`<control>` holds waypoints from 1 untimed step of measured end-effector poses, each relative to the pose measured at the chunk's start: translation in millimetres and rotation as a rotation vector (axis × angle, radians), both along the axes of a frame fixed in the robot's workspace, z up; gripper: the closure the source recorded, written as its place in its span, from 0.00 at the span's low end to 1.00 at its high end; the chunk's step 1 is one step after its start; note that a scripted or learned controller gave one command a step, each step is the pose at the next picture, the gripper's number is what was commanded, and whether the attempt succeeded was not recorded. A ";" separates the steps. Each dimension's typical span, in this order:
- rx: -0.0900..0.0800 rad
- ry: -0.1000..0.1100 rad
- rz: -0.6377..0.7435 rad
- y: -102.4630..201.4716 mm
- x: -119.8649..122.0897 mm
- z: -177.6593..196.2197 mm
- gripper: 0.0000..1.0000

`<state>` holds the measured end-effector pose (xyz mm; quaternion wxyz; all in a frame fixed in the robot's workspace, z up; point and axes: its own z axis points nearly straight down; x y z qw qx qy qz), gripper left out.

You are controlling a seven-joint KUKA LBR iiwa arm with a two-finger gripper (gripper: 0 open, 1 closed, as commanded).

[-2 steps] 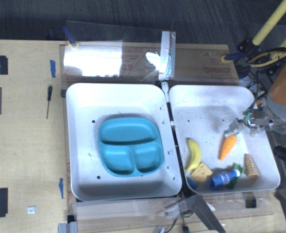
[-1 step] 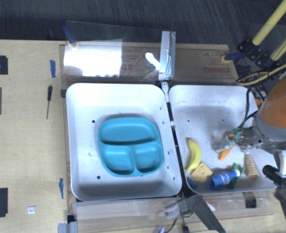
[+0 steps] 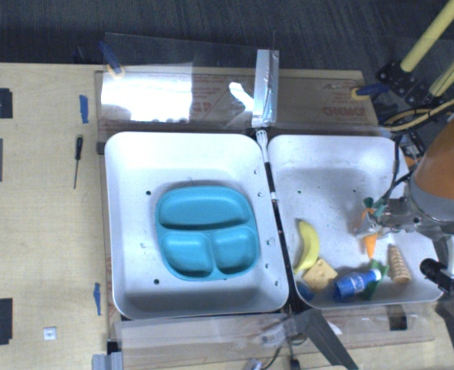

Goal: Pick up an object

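- Lying in the right bin [image 3: 327,160], near its front wall, are a yellow banana [image 3: 309,245], a tan block [image 3: 320,272], a blue bottle [image 3: 357,283], a ridged tan cone [image 3: 398,263] and a small orange carrot [image 3: 371,244]
- banana's long axis runs near to far, curving, its lower end touching the tan block
- blue bottle lies on its side, long axis left to right, tilted slightly up toward the right
- cone points its long axis near to far; carrot stands just left of it, also near to far
- gripper [image 3: 374,216] sits just above the carrot at the bin's right side, the cone close below right
- cannot tell whether the fingers are apart or together
- left bin [image 3: 126,206] holds a blue divided tray [image 3: 206,230]
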<state>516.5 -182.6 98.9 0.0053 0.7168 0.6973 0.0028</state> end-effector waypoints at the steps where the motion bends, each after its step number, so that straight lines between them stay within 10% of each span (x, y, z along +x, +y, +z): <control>1: 0.006 0.003 -0.046 122.6 33.5 166.3 1.00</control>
